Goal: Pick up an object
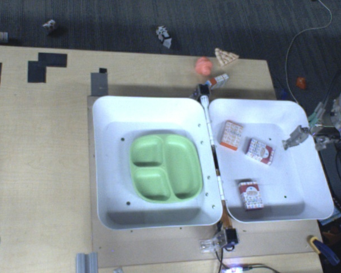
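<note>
Three small red and white cartons lie in the right bin (290,114): one (231,135) near its upper left, one (259,151) in the middle, one (250,194) toward the front. My gripper (298,136) hangs over the bin's right side, right of the middle carton and apart from it, with nothing held. In the left bin (108,124) a green divided plate (165,167) sits.
A pink ball (203,66), a wedge-shaped toy (226,56) and a small tube (218,81) lie on the bench behind the bins. Cables and clips sit at the seam between the bins, front and back.
</note>
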Robot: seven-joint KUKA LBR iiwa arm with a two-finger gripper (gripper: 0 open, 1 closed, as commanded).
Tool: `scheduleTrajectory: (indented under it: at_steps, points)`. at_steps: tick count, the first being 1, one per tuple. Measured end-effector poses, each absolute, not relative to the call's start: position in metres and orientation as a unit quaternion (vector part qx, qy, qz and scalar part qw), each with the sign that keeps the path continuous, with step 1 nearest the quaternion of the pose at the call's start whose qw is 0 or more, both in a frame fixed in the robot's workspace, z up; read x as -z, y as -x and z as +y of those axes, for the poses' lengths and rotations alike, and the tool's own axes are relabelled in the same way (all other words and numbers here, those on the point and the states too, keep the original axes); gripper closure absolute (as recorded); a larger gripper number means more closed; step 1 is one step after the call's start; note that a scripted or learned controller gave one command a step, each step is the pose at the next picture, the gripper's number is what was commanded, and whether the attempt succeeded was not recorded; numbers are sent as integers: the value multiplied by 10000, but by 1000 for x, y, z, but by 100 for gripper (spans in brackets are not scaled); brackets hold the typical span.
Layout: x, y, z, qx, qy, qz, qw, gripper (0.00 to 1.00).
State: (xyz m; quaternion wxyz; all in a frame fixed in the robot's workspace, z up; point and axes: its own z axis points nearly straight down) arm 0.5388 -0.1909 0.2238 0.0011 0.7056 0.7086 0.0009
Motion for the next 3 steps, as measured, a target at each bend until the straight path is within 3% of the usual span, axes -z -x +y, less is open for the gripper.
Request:
scheduleTrajectory:
  at_steps: [1, 2, 3]
  points:
    - [-91, -488, -171, -9, -7065, 7077, 13, 0]
    - [-102, -489, -171, -20, -7059, 7083, 27, 100]
    - [-101, -489, -171, -19, -7057, 7085, 26, 0]
